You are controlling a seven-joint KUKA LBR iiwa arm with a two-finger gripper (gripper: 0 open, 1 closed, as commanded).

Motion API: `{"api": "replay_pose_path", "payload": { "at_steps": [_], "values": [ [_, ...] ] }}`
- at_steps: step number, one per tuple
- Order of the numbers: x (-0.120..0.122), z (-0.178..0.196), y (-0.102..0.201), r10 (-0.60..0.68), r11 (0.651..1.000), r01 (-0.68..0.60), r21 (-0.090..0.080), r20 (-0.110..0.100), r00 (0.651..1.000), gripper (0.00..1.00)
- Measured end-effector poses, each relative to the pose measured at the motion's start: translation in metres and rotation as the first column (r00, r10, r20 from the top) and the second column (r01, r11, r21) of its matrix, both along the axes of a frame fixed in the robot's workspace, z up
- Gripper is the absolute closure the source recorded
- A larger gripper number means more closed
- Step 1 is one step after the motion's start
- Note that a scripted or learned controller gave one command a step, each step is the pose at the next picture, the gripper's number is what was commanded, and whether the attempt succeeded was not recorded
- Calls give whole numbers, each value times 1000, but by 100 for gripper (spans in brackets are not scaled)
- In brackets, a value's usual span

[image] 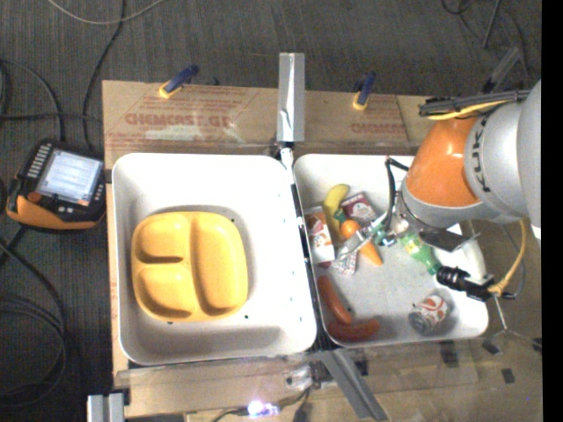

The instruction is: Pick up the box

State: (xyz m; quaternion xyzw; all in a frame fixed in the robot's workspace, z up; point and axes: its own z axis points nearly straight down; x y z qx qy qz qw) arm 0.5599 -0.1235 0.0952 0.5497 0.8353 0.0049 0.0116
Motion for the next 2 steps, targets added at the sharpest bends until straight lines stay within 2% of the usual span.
{"api": "replay_pose_path", "payload": {
  "at_steps": [1,2],
  "values": [
    [-49,233,28,-160,987,160,1,-23,987,0],
    [-27,287,-50,-247,969,247,1,-23,969,0]
  ]
}}
